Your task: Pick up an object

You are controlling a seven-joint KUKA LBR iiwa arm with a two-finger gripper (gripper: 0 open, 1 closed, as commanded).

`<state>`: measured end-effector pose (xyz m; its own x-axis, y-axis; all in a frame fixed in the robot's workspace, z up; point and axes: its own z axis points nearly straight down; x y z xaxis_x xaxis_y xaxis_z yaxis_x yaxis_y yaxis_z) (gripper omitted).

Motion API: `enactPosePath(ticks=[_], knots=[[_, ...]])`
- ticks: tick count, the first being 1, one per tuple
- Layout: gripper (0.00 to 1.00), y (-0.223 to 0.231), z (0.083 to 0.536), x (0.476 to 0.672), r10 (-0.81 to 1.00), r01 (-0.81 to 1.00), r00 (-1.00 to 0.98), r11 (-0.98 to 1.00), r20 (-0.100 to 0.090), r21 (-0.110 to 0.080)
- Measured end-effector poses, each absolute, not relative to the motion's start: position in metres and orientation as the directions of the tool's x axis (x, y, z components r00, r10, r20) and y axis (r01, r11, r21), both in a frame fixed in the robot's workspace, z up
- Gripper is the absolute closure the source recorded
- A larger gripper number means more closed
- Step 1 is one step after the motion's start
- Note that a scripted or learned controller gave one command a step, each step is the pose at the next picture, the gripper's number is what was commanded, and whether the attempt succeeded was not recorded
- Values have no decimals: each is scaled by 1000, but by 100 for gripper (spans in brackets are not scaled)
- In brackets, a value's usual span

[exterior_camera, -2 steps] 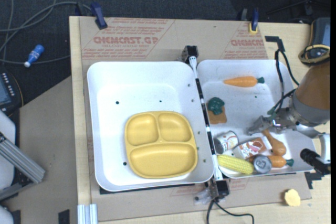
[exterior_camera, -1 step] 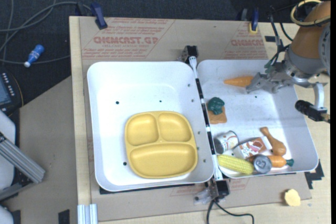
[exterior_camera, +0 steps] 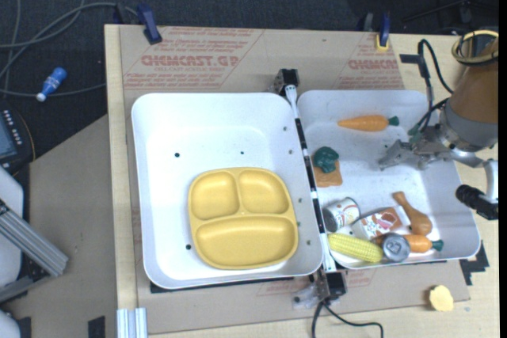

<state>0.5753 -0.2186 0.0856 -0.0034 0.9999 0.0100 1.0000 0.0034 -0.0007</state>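
Corn point(exterior_camera: 355, 248) lay nearest, crowded against a can point(exterior_camera: 394, 248) and drumstick point(exterior_camera: 412, 211) in the right bin point(exterior_camera: 451, 103); farther back, a carrot point(exterior_camera: 364, 123) lay alone. The gripper point(exterior_camera: 413, 152) hovered between, its fingers spread apart and empty. Descending into the clutter risked a glancing, failed grasp.

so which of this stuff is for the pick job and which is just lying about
Job: hand, carrot, broccoli, corn, drumstick, can, all in the right bin.

Lying about: yellow tray in the left bin, blue bottle, clamps.
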Motion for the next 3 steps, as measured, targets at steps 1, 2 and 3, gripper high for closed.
enactPosePath(ticks=[1,2,3], knots=[[0,-223,97,482,1000,1000,2,-2,6,-6],[0,-184,85,619,1000,1000,-10,10,-2,12],[0,-194,84,500,1000,1000,6,-6,3,-10]])
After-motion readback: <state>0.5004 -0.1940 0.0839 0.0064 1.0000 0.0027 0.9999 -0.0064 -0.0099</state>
